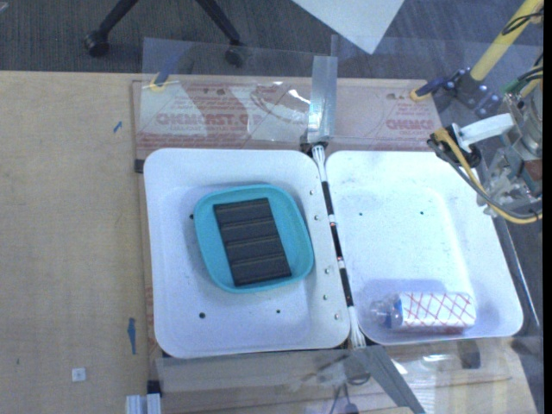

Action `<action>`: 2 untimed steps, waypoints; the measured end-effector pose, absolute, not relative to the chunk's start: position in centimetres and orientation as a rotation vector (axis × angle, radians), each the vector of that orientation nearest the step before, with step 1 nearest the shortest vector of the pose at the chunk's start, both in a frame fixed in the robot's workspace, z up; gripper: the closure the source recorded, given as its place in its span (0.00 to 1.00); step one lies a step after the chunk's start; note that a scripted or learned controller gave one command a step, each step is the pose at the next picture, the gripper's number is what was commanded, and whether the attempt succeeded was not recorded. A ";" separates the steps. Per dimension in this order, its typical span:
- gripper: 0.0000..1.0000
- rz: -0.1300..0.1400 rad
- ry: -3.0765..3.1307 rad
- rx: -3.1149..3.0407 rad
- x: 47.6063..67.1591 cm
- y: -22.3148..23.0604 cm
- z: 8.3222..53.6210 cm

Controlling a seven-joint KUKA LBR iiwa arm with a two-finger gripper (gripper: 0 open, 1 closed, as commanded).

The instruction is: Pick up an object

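Note:
A teal, rounded-square dish (207, 231) lies in the left bin (172, 317) with a dark grey ridged block (251, 241) resting on it. In the right bin (405, 205), near its front edge, lies a clear packet with a red cross-hatch print (435, 310) and a bluish end (386, 310) pointing left. My gripper (507, 184) hangs over the right bin's far right rim, wrapped in yellow and black cables, well apart from the packet and from the dish. Nothing shows in its grasp.
A metal divider post (323, 97) stands behind the seam between the bins. A clear plastic sheet (233, 115) covers the board at the back. Bare wooden bench (60, 231) stretches to the left. An office chair base (164, 7) stands on the floor beyond.

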State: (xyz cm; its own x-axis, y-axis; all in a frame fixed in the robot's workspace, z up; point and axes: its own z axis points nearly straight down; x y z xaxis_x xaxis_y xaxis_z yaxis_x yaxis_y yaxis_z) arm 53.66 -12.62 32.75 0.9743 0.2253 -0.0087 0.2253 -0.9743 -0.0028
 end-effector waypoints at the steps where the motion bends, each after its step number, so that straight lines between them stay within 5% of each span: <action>1: 1.00 0.018 -0.361 -3.119 53.7 -12.6 33.7; 2: 1.00 0.021 -0.366 -3.119 53.8 -12.5 34.6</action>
